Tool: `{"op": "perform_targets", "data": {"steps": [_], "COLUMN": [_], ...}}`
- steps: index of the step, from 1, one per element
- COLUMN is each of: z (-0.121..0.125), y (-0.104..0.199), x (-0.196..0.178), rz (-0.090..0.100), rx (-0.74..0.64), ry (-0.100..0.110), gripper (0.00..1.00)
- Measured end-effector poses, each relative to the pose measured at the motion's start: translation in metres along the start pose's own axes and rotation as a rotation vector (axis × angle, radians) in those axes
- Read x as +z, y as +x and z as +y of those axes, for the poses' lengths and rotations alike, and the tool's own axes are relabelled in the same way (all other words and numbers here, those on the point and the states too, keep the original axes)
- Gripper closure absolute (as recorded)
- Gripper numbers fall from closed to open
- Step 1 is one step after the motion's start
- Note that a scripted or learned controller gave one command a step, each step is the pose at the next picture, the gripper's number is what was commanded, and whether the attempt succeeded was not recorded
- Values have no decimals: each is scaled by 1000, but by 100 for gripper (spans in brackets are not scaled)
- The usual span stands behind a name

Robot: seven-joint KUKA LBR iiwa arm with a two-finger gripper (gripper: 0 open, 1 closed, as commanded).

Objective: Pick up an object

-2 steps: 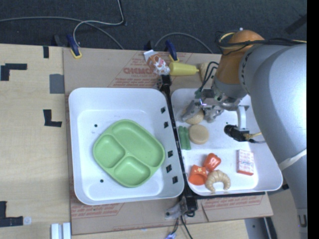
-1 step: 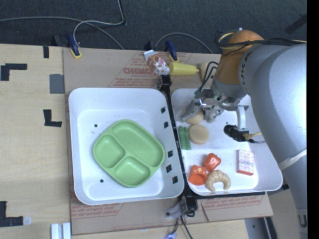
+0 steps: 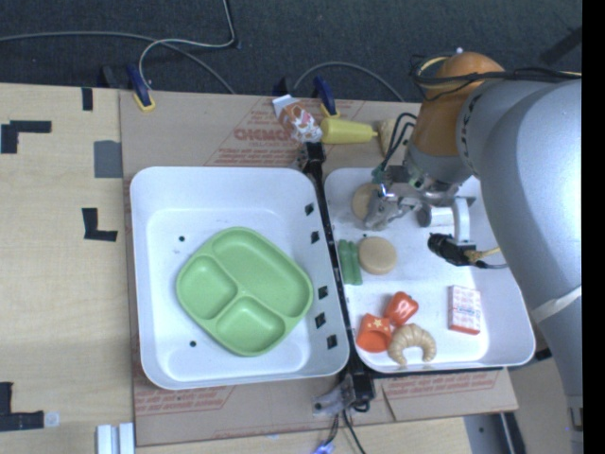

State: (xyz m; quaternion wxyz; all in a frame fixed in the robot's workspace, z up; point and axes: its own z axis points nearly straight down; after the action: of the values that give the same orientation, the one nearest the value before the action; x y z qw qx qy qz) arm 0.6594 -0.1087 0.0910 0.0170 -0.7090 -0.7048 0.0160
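- Two shallow white bins sit side by side on the bench: the left bin [image 3: 151, 253] and the right bin [image 3: 501, 334].
- One green divided plate [image 3: 244, 291] with three compartments lies in the left bin.
- Two tan round pieces rest in the right bin: one [image 3: 378, 254] by the divider, another [image 3: 365, 200] partly hidden under the arm.
- One green strip [image 3: 350, 262] lies beside them.
- Two red-orange pieces [image 3: 388, 321] sit near the front.
- One croissant [image 3: 413, 343].
- One pink-and-white packet [image 3: 464, 309].
- One yellow item [image 3: 346, 131] lies beyond the bins.
- Two blue clamps [image 3: 141, 90] grip the far edge.
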Motion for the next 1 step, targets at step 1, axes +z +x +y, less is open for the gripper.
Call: {"op": "perform_targets", "data": {"steps": [1], "z": [0], "y": [0], "x": [0], "rz": [-1], "rx": [0], "ry": [0], "gripper": [0]}}
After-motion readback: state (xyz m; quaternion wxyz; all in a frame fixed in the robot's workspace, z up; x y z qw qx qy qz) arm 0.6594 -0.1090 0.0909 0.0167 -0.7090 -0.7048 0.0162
